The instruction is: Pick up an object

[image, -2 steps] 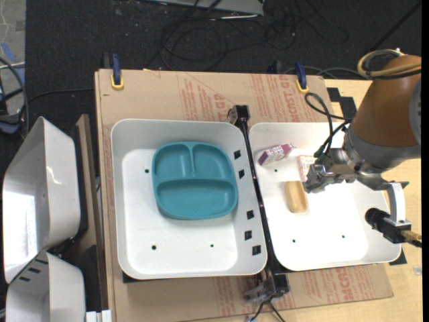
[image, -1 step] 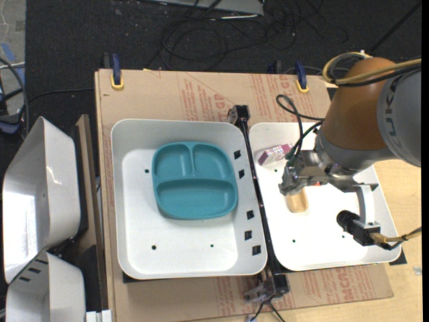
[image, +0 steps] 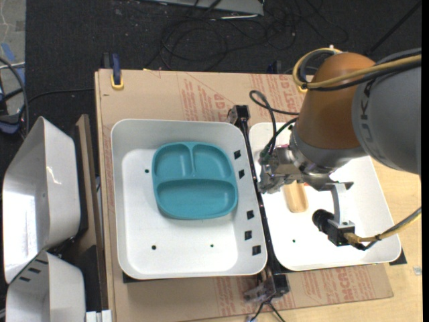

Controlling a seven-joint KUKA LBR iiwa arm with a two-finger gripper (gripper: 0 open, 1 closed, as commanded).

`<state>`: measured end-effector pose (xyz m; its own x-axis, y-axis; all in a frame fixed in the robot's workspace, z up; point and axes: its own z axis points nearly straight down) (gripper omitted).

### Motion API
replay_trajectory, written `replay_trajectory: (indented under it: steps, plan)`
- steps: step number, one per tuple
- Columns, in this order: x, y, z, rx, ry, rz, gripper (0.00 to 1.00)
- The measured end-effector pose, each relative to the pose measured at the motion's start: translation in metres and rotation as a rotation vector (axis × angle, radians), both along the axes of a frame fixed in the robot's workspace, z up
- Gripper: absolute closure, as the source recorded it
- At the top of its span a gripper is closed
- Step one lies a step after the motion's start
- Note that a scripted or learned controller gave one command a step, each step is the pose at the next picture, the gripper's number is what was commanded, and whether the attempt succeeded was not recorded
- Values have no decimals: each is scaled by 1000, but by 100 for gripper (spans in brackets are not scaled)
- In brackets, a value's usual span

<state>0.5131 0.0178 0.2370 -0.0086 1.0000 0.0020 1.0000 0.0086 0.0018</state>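
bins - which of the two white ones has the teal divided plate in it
The left bin holds the teal plate. The right bin, under the arm, holds a small tan object instead.

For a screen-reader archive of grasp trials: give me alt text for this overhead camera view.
A grey arm with an orange band reaches from the right over the right white bin, its gripper low above a small tan object. The left white bin holds a teal divided plate.

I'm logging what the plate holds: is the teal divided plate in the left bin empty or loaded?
Empty. The teal plate lies flat in the left bin, and all three compartments show bare teal.
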Motion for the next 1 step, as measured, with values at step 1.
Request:
replay_trajectory:
  steps: [1]
  plan:
    - [-9,52,-3,0,3,0,100]
